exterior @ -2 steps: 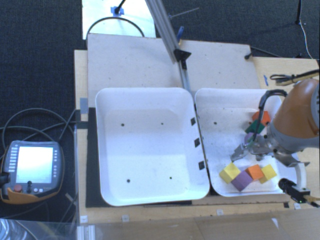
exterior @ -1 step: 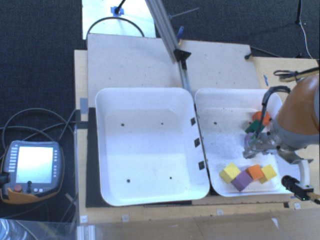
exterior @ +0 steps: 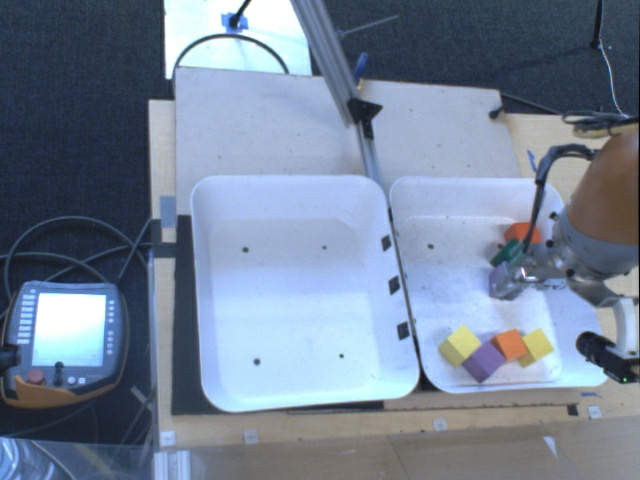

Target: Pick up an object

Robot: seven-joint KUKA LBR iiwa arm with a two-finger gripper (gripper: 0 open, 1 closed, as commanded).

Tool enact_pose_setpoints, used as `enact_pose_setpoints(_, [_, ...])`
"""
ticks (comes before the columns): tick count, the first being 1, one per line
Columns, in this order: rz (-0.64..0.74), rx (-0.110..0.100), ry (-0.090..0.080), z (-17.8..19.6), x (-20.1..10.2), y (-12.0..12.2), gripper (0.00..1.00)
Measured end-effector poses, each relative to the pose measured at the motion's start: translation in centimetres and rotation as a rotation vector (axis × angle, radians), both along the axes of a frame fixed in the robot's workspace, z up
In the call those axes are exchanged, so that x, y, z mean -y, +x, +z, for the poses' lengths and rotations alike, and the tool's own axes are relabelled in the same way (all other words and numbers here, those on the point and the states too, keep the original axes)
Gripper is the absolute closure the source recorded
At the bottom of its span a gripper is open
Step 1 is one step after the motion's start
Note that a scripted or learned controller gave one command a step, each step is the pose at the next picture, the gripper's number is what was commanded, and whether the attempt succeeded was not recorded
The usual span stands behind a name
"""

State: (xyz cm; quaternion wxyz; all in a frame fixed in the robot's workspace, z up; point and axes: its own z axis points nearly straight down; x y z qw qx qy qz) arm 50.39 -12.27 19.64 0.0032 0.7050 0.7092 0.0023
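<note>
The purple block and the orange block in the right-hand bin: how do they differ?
The purple block is purple and looks somewhat larger; the orange block is orange and looks smaller. The purple block lies nearer the bin's front rim, with the orange block just behind it and to its right. The purple block touches a yellow block on its left; the orange block sits beside another yellow block. Both are cube-like and lie in one cluster.
</note>
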Motion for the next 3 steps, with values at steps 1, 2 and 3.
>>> enact_pose_setpoints(1, [-0.002, -0.004, 0.001, 1.3, 0.0, 0.1, 1.0])
enact_pose_setpoints(2, [0.005, -0.005, 0.003, 0.8, -5.1, 1.9, 1.0])
enact_pose_setpoints(3, [0.004, -0.005, 0.003, 0.3, -9.5, 3.9, 1.0])
